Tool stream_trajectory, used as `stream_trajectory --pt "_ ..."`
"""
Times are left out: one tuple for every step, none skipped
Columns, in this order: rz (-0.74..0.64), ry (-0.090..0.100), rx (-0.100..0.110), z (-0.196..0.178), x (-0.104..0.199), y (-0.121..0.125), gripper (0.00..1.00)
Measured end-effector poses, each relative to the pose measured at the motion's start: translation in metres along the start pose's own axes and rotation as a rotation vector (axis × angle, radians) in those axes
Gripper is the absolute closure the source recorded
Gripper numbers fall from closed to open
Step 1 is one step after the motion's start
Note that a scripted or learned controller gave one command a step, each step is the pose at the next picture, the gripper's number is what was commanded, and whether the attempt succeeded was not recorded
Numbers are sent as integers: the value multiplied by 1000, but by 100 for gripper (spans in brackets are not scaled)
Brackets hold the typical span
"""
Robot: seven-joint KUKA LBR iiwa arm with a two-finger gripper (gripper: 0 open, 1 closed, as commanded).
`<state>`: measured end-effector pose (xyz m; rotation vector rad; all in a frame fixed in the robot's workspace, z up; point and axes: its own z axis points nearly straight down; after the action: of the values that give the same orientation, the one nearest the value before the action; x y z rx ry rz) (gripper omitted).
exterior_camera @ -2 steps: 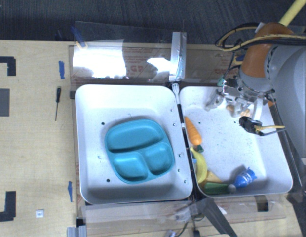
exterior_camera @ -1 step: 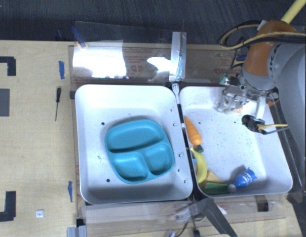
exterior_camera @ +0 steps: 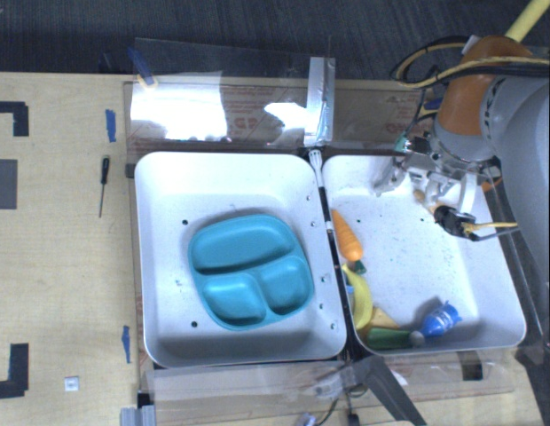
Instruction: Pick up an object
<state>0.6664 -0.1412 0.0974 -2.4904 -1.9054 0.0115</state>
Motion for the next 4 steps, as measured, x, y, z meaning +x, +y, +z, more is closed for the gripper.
stream_trajectory --pt "82 2 -11 -47 -64 -17 0" --pt "-25 10 -10 1 -65 -14 0" --pt "-127 11 -4 10 -55 11 0" --pt "-130 4 -15 -2 -56 13 100"
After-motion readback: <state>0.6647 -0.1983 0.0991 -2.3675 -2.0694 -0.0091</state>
